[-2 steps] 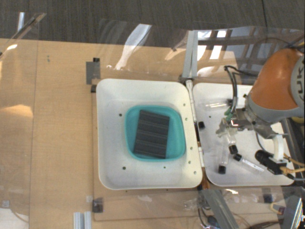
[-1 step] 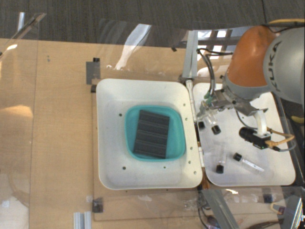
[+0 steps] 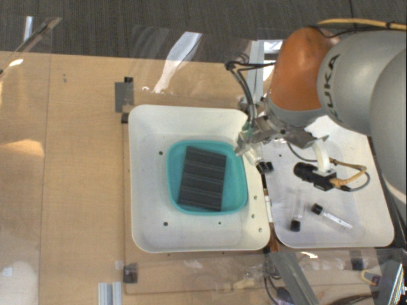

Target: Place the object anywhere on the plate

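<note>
Dark ribbed block (image 3: 203, 178) lies flat on the teal plate (image 3: 237, 192), middle of the left bin (image 3: 146, 170). The jaws hang at that bin's right rim, can't tell if open or closed. Right bin (image 3: 372, 224): black-capped vial (image 3: 296, 216), slanted tube (image 3: 329, 215), small black piece (image 3: 265, 167) by its left rim.

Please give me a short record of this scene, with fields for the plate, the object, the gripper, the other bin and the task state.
plate: teal plate, in the left bin
object: dark ribbed block, lying flat on the plate
gripper: gripper, at the plate's upper right rim, near the wall between the bins
other bin: right bin, with a clear capped tube and a second capped tube
task state: block already on the plate
</note>
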{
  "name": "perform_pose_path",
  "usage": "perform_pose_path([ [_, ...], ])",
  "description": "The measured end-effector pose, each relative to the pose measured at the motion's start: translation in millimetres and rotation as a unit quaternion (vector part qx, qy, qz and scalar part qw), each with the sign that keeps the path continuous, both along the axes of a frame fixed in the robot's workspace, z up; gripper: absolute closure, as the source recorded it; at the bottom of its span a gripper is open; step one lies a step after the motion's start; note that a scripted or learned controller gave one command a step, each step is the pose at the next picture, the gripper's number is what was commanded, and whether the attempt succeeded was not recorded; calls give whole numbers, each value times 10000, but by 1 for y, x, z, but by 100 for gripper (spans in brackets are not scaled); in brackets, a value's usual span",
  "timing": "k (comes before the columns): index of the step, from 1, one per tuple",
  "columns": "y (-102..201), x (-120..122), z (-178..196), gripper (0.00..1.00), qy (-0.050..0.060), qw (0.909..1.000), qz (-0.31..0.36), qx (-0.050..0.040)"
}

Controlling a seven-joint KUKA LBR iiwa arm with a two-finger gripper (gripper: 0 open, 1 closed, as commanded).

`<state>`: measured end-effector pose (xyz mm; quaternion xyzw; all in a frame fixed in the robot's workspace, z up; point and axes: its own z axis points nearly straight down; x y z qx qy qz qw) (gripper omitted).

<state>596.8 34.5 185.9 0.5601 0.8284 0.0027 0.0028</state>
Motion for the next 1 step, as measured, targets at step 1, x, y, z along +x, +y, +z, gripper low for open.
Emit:
perform_pose_path([
  [1, 0, 0, 0, 0, 0, 10000, -3, 0],
])
